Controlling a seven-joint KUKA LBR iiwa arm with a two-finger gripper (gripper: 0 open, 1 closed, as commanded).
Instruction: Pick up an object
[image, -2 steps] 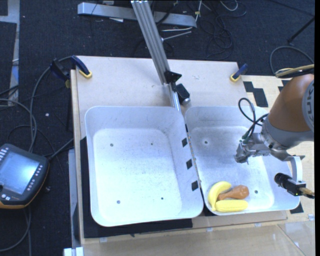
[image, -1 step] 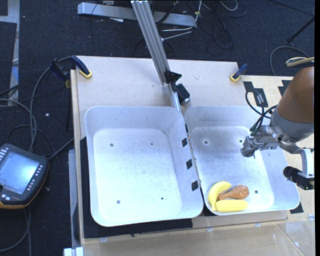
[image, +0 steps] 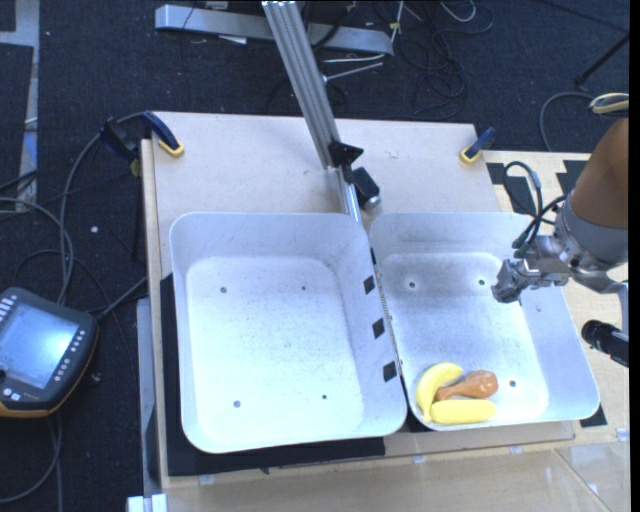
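The claw (image: 506, 287), whose opening I cannot tell, hangs over the right bin (image: 560, 330), well apart from the banana (image: 437, 385), probably before descending.

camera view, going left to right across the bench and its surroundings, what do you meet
handheld control pendant → left white bin → slanted metal bar → yellow banana → orange-brown toy piece → gripper

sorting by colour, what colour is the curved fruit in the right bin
Yellow: the banana near the right bin's front edge, seen in the camera view.
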